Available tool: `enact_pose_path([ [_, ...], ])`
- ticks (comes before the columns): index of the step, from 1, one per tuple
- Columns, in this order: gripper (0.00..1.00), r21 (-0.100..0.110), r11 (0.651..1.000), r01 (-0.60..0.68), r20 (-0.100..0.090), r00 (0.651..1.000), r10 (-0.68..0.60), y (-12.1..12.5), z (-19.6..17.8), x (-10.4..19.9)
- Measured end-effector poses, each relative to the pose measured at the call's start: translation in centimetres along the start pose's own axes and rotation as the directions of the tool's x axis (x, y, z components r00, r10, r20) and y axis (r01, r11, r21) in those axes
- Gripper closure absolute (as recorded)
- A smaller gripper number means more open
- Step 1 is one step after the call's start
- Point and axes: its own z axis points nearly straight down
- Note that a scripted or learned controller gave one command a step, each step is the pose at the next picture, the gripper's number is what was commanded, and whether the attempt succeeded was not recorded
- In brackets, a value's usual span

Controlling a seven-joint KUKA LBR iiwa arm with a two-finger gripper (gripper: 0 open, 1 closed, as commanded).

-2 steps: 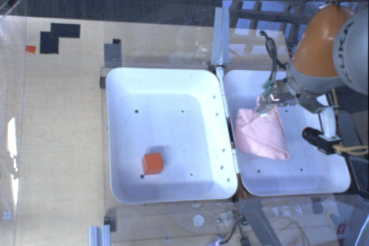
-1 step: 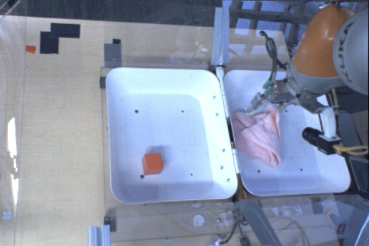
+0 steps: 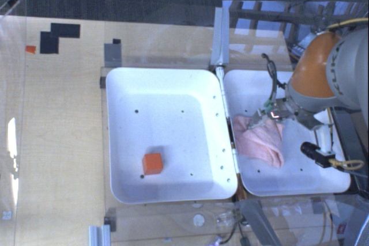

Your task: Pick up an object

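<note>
Camera view: orange block (image 3: 153, 163) left bin (image 3: 173, 86), pink cloth (image 3: 260, 140) right bin (image 3: 248, 86).

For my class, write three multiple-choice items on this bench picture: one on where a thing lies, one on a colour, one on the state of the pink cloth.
1. Where does the small block lie?
A. In the left bin
B. In the right bin
C. On the bare bench

2. What colour is that block?
A. Green
B. Orange
C. Blue

3. How does the pink cloth lie?
A. Folded into a neat square
B. Hanging over the bin's rim
C. Crumpled in a heap on the bin floor

Answers:
1. A: the block sits on the floor of the left bin, toward its near-left part.
2. B: it is plainly orange against the white floor.
3. C: the cloth lies bunched and wrinkled in the right bin, next to the dividing wall, with the gripper at its upper edge.
</note>
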Motion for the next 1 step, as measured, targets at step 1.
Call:
enact_pose_path([
  [1,0.00,-0.008,0.996,0.093,0.004,0.996,-0.093,-2.34,0.47,-2.97],
])
